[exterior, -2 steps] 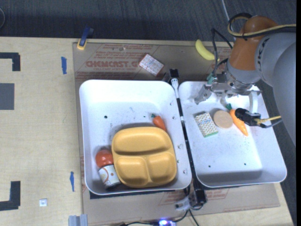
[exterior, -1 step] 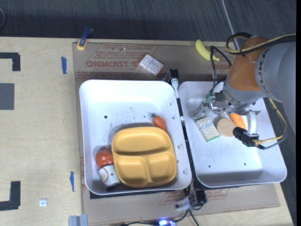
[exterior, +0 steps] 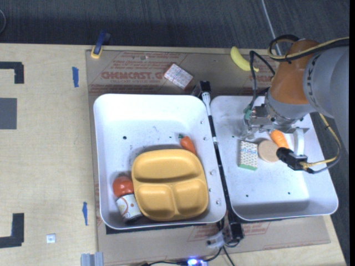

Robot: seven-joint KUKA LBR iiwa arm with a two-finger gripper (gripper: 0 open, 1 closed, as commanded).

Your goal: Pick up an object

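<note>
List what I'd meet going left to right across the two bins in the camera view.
Orange-capped bottle → yellow divided tray → small carrot → green-edged sponge → round tan disc → orange piece.

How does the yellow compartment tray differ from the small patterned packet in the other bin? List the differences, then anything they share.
The yellow tray is far larger than the packet. The tray is plain yellow with moulded compartments; the packet is pale and finely patterned. The tray lies in the left bin, touching a small bottle; the packet lies in the right bin, just below the gripper. Both lie flat on a bin floor.
</note>
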